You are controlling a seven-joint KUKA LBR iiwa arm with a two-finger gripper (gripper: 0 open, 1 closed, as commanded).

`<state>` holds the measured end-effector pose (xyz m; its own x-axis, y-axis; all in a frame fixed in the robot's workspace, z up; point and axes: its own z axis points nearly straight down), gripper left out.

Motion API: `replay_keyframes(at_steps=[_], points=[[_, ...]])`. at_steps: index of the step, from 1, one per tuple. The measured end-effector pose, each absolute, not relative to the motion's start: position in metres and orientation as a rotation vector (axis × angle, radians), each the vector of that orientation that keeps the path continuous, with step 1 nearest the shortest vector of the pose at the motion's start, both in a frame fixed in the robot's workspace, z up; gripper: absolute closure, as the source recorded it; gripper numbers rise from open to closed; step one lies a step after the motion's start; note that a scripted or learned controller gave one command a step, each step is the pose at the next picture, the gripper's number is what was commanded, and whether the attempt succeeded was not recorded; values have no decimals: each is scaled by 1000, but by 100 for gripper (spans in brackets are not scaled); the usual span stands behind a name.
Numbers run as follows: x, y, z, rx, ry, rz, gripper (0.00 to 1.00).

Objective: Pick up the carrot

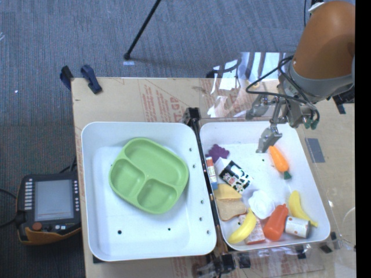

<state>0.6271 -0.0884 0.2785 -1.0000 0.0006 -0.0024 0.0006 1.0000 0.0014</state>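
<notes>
We're looking down at a slant on a cardboard-topped bench standing on dark blue-grey carpet, with two blue clamps at the bench's far left corner and a thin black stand leg slanting across the floor behind it. On the floor at the lower left sits a handheld control pendant with a grey screen. Two shallow white bins sit side by side: the left bin carries a green divided plate, tilted a little, and the right bin is crowded along its near half. In there we've got a purple piece near the left wall, a black-and-white carton, a slice of toast, two bananas at the front and right, an orange-red bottle, a white crumpled item and a small can lying on its side. The arm comes in from the right, its orange band big at the top corner, grey wrist and cables just below. The gripper hangs over the far part of the right bin, and whether it is spread or pressed together can't be made out from here. And the carrot: it lies on the bin floor in the right half, orange body angled with its green end toward the near right, just beside and slightly in front of the gripper tip, nothing pinching it.
</notes>
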Motion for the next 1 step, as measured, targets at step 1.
replay_keyframes(at_steps=[1], points=[[616,-172,205,-40,3147,3,0]])
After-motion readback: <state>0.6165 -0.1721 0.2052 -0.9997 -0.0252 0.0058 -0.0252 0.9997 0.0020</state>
